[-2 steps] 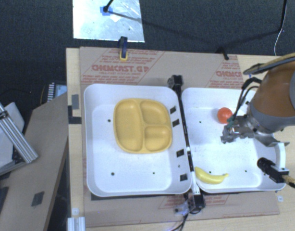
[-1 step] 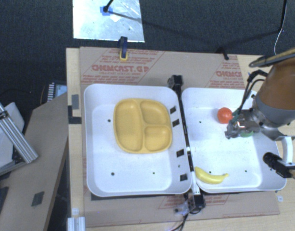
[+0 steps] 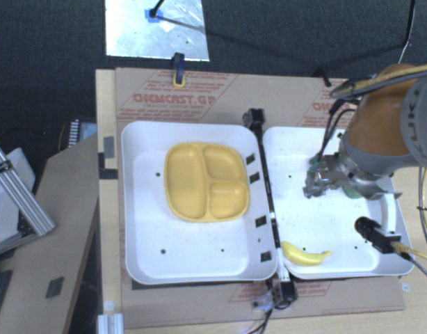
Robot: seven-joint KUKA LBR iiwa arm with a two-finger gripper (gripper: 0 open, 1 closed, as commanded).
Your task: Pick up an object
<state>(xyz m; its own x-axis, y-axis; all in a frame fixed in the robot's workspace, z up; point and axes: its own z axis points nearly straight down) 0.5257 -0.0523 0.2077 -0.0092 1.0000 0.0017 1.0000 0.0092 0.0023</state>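
Left bin (image 3: 140,256) carries a yellow divided plate (image 3: 205,181), sitting centre. Right bin (image 3: 297,158) has a banana (image 3: 305,255) down at its near-left corner, with bare floor around it. The claw (image 3: 318,179) hovers mid-bin, well apart from the banana; the arm's bulk blurs it, so its grip can't be told.

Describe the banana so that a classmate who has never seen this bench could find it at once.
Start at the right-hand white bin, the one the arm reaches into. The banana lies at its near left corner, beside the divider. It is small, curved and yellow, unlike the large yellow divided plate in the left bin.
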